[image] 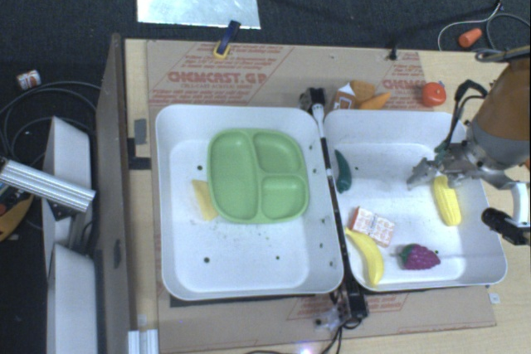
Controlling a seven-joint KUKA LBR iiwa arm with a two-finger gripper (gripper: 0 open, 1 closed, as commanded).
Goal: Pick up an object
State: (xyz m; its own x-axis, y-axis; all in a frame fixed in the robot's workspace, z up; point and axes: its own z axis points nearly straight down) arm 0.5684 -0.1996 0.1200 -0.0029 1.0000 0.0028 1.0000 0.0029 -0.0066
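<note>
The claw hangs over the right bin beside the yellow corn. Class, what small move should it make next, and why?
Probably a short shift toward the corn, then down. The claw sits at the corn's upper left end, off its middle, and nothing shows between its fingers.

Fixed overhead camera, slanted down, both bins (249,122)

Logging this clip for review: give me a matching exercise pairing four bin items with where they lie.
Things:
1. green plate
2. corn cob
3. purple grapes
4. banana

Places:
A. right bin, near front edge, right of the banana
B. left bin, centre
C. right bin, front left corner
D. right bin, just below the end effector

Pairs: 1-B, 2-D, 3-A, 4-C
</note>
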